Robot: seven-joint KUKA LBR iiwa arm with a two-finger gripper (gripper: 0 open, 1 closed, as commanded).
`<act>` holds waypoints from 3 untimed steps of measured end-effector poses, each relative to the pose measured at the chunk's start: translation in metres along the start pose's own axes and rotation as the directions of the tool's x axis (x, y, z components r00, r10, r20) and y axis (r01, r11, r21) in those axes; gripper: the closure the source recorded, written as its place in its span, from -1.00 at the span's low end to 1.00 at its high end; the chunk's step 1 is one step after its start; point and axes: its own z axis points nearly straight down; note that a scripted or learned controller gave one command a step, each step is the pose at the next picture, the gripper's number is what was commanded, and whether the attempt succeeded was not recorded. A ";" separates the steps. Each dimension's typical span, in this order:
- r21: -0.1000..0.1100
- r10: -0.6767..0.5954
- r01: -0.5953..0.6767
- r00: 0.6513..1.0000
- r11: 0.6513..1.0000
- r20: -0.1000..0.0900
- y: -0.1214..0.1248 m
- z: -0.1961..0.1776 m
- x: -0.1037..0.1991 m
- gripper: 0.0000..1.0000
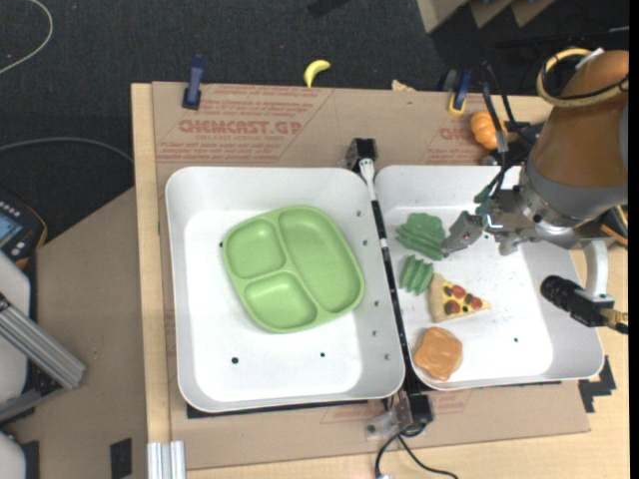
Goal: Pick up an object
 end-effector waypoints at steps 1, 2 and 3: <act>0.008 0.000 0.000 1.000 1.000 -0.003 -0.062 0.005 0.025 -1.00; -0.015 -0.007 0.007 1.000 1.000 -0.001 -0.060 -0.112 0.071 -1.00; -0.005 -0.001 0.001 1.000 1.000 0.001 -0.061 -0.116 0.068 1.00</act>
